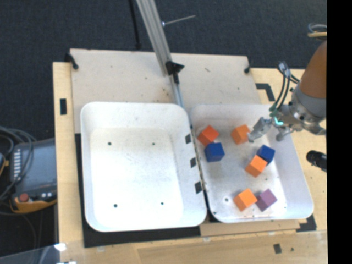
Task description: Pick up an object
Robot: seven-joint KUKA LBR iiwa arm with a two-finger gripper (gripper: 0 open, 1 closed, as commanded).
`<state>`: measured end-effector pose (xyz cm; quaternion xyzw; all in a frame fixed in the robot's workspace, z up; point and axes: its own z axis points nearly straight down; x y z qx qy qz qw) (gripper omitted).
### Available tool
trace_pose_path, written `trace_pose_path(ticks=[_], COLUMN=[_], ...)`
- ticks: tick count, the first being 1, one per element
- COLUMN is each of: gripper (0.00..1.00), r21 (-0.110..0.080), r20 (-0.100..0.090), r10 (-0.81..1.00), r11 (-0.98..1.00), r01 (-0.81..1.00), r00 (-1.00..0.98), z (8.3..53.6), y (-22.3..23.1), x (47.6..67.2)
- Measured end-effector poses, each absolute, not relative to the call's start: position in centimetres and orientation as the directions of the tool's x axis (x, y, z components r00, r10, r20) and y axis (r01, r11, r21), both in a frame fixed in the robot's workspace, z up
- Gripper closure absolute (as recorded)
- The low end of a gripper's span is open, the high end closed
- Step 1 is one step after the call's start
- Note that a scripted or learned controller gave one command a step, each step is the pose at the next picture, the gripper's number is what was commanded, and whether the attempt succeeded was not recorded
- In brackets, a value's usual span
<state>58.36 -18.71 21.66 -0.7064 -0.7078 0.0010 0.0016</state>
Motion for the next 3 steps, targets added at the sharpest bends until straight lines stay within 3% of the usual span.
trace_pose_path(ticks=[1,2,3], gripper=[0.00,0.00,0.00], r21=[0.000,-0.005,0.014], r20=[0.000,-0.001,-0.006], r10=[1.000,1.000,1.000], r11=[0.003,0.000,0.002], r01=[1.000,1.000,1.000], r00=[-0.003,0.000,-0.002], z=[21.9,15.9,13.1], y=[-18.7,-18.4,-19.1], x=[58.5,57.7,57.5])
